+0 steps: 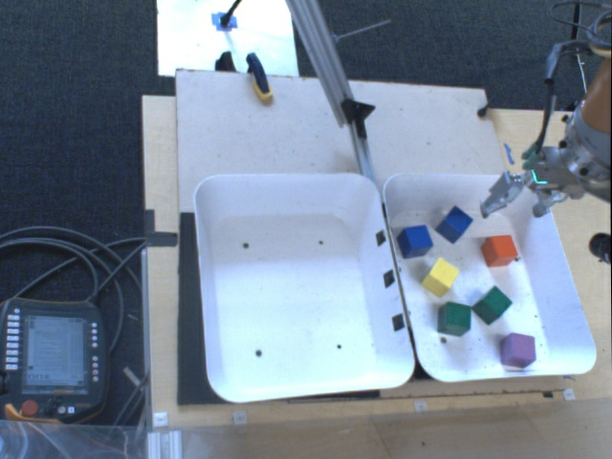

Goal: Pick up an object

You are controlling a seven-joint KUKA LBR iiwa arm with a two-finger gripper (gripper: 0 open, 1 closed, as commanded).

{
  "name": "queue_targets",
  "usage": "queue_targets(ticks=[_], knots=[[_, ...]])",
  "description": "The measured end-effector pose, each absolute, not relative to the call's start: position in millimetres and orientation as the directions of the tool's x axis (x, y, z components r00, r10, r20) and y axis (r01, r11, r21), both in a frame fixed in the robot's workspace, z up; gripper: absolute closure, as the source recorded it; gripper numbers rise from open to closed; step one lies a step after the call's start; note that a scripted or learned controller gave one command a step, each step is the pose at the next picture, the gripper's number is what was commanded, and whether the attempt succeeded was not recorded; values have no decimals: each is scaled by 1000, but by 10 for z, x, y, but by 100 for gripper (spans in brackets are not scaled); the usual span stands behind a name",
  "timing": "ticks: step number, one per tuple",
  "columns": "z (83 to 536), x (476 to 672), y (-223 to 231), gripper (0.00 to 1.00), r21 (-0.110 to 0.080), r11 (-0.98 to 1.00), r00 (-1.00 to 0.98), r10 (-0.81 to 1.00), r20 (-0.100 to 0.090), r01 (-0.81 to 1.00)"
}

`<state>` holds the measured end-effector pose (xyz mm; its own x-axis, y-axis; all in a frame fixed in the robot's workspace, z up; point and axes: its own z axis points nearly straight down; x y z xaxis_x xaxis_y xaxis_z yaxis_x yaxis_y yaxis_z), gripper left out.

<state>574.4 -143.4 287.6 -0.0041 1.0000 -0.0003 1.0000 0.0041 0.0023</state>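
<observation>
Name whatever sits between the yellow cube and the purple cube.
In the camera view, two green cubes lie between the yellow cube and the purple cube.

A single fixed camera is mounted above the bench point(316, 127), looking down at a slant. Both white bins point(206, 256) fall within frame. The arm point(591, 113) enters from the right.

Two white bins point(287, 199); seven cubes: two blue point(414, 241), two green point(454, 318), one orange point(498, 251), yellow point(441, 277), purple point(517, 350)
</observation>
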Motion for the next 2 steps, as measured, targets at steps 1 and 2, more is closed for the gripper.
queue_targets(ticks=[1, 2], knots=[[2340, 5666, -1368, 0, -2, 2, -2, 1000, 1, 1000], [1920, 5645, -1343, 0, -2, 2, -2, 1000, 1, 1000]])
